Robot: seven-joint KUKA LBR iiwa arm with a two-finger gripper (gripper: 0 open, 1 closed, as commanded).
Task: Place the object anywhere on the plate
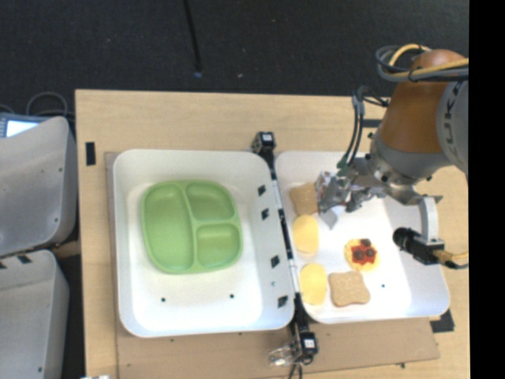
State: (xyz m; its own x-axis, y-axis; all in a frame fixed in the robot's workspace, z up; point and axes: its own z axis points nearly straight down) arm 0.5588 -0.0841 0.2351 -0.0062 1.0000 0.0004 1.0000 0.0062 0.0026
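Nearest to me in the right-hand white bin (410,302), I see a slice of brown toast-shaped toy bread (348,289) lying flat beside a pale yellow rounded toy piece (313,283), which sits against the bin's left wall. A little farther in lies a small yellow disc with red and dark toppings (360,253), and to its left a second pale yellow lump (305,234). Beyond that, a tan flat piece like a cracker or bread slice (302,198) rests close to the divider between the bins. All five lie loose on the bin floor, apart from one another, which I judge leaves each open to a pick from above. The gripper (335,197) hangs over the far part of this bin, just right of the tan piece; from this slanted view I cannot tell how its jaws stand, and I see nothing carried in it. I cannot say which item is the task's object; my guess is the tan piece, being closest to the tool. The left-hand white bin (126,290) holds the green three-compartment plastic plate (191,226), lying flat near the bin's middle with every compartment bare, so I judge the placing not yet done and the whole carry across the divider remains.
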